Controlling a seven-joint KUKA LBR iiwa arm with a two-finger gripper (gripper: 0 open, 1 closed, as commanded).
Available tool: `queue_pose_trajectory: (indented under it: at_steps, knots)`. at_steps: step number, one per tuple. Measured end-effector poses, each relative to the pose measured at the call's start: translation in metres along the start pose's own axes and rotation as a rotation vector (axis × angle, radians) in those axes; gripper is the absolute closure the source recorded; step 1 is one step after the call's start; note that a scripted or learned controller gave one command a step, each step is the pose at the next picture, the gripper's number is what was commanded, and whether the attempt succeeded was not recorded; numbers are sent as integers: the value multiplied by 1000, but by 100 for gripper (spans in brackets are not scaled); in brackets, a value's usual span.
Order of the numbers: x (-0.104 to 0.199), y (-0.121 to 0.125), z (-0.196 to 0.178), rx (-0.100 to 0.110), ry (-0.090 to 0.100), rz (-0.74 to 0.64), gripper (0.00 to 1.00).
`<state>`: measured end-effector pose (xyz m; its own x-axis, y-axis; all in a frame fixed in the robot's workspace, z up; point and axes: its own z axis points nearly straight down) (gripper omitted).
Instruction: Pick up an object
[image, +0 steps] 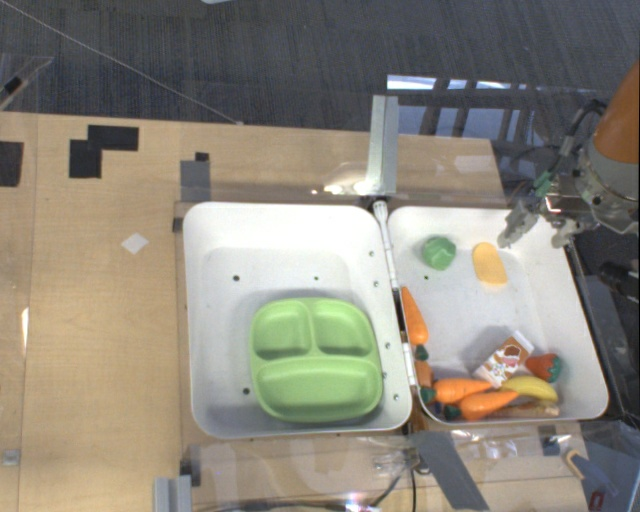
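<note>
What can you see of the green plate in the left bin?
The green plate is a light green divided tray, plastic by its look, with rounded corners and three compartments: two smaller ones on the far side, one wide one nearest the camera. All three look bare. It lies flat and upright on the floor of the left bin, towards the near right corner, turned slightly askew to the bin walls. Its right edge sits close to the divider between the bins; contact cannot be told.

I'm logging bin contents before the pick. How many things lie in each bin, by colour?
Left bin:
Green: 1, the divided plate

Right bin:
Green: 1, round piece
Yellow-orange: 1, oval piece
Orange carrots: 3
Yellow: 1, banana
Red-and-white: 1, packet

Total: 8; the pile may hide more.
</note>
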<state>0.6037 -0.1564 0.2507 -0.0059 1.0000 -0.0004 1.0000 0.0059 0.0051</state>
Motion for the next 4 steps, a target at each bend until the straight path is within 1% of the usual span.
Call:
queue_pose_trajectory:
  at_steps: [1,2,3,4]
  knots:
    - [-4,38,124,1,0,-144,0]
    - [-47,28,162,-6,-3,-171,0]
    - [-45,32,147,-16,-3,-173,100]
    - [-45,32,147,-16,-3,-173,0]
